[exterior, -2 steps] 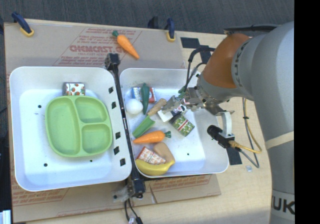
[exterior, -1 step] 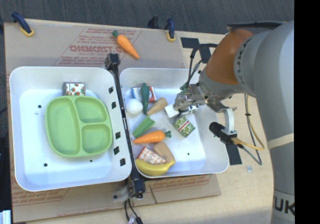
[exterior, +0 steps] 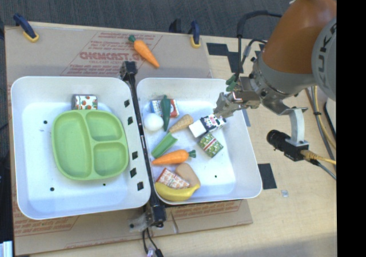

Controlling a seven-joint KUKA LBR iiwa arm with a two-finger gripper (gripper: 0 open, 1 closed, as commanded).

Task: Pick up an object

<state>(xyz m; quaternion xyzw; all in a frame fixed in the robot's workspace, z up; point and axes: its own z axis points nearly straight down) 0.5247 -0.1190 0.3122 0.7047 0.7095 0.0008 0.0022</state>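
Observation:
My gripper [exterior: 222,110] hangs over the upper right part of the right bin [exterior: 243,177]. Its tip meets the upper end of a small white carton with black and pink print [exterior: 203,126]. Whether the carton is gripped or just lies under the tip is unclear. Just below that carton is a green box [exterior: 210,145]. Further left in the same bin are a carrot [exterior: 170,157], a green bean pod [exterior: 164,145], a tan cone-shaped pastry [exterior: 180,123], a white egg [exterior: 152,122] and a dark green vegetable [exterior: 166,107].
A banana [exterior: 176,192], a red packet [exterior: 171,179] and a bread piece [exterior: 189,172] crowd the right bin's front. The left bin [exterior: 26,193] holds a green divided plate [exterior: 90,143] and a small spotted box [exterior: 84,102]. Another carrot [exterior: 147,52] lies on the cardboard behind the bins.

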